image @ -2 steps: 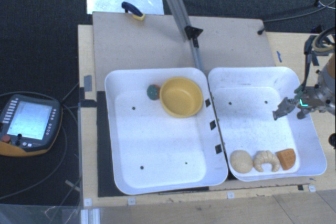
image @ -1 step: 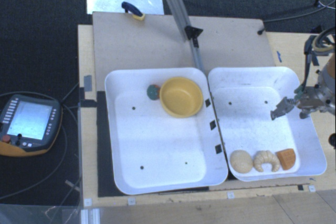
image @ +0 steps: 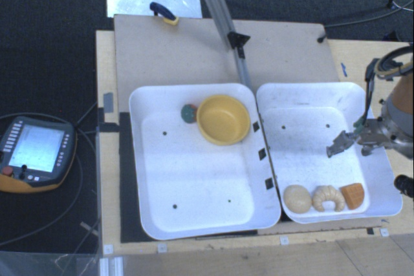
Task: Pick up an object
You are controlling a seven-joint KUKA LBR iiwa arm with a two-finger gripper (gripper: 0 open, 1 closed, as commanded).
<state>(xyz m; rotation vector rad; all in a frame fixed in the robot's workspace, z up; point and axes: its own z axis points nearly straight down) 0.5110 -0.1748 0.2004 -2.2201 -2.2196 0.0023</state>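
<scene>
- My tool point(image: 341, 144) hangs over the right bin point(image: 304, 97), near its right edge; its fingers are slightly parted and hold nothing.
- Along that bin's front edge lie a pale round bun point(image: 297, 198), a croissant point(image: 328, 198) and an orange block point(image: 352, 195), close together.
- In the left bin point(image: 194, 203), a yellow bowl point(image: 223, 119) sits at the back right corner, a small green ball point(image: 188, 113) touching its left side.
</scene>
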